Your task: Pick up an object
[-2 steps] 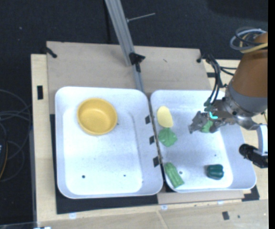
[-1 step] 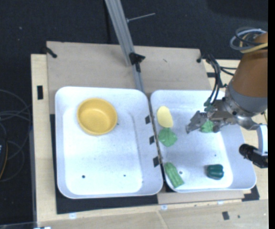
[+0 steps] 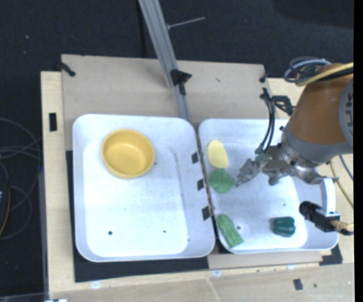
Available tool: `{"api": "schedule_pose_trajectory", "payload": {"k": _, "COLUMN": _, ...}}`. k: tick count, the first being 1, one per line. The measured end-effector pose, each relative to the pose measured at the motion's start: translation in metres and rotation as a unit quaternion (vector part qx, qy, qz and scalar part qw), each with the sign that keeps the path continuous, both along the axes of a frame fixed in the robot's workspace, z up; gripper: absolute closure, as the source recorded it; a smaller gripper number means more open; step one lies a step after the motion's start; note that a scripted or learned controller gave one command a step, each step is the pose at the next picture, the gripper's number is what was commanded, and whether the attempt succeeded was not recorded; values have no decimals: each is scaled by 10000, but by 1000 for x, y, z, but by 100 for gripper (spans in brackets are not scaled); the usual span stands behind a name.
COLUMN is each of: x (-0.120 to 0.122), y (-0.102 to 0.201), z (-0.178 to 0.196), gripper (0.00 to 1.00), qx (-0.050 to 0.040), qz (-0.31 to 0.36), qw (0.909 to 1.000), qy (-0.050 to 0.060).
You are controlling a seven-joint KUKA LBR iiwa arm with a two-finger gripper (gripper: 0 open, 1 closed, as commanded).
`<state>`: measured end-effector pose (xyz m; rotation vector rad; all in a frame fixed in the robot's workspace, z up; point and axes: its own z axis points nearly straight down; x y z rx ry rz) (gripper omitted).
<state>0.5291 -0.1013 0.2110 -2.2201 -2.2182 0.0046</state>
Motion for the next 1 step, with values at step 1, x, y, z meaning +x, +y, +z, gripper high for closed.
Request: {"api": "schedule_pose_trajectory", "payload": {"k": 1, "x": 4, "y": -8, "z": -56, "gripper": 0, "qx": -1, "qz": -2, "qw": 10000, "qy": 1}}
